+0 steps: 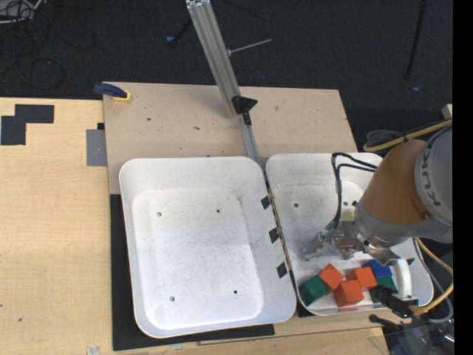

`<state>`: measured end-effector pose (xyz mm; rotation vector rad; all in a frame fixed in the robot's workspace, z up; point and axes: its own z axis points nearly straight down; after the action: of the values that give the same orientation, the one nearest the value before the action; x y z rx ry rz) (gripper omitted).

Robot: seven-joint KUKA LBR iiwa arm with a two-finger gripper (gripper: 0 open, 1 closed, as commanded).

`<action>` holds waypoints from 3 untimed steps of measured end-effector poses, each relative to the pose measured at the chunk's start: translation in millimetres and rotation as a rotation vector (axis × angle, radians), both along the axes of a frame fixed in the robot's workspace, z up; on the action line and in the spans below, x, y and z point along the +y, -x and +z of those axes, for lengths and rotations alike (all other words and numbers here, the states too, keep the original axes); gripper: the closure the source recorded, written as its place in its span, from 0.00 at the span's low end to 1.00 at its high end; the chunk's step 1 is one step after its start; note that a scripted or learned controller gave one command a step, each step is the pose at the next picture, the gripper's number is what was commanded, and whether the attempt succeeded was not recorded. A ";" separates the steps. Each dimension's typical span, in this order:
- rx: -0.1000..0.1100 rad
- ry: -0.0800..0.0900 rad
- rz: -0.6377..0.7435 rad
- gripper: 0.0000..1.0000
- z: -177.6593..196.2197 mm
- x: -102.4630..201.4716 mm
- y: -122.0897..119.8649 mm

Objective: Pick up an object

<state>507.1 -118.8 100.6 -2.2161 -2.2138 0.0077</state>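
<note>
1. Currently the step in hand looks like the approach: the grey arm [403,191] leans in from the right over the right-hand bin [310,187], and its gripper [319,247] hangs low above the bin floor, pointing toward the divider between the bins.
2. Whether the gripper is spread or closed cannot be made out at this size, and nothing can be seen caught in it, so I judge that no object has been picked yet.
3. Candidate objects sit clustered in the near corner of the right-hand bin: a green block [313,288], an orange block [331,276] touching it, a second orange block [349,293], a third orange block [365,276] and a blue block [382,271] half under the arm.
4. All of them lie just nearward of the gripper, near but apart from it.
5. Next, the move calls for shifting toward that cluster and descending on one block; the closest orange block seems the easiest reach, though its tight neighbours could spoil the grip.
6. Meanwhile the left-hand bin [140,191] plays no part.
</note>
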 end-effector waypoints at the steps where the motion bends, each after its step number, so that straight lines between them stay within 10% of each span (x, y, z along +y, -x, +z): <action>1: -0.005 0.001 -0.010 1.00 13.2 -3.0 -0.6; 3: -0.014 0.004 0.001 1.00 134.3 -10.6 -2.3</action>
<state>509.4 -129.3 234.8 -2.2246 -2.2237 -0.0035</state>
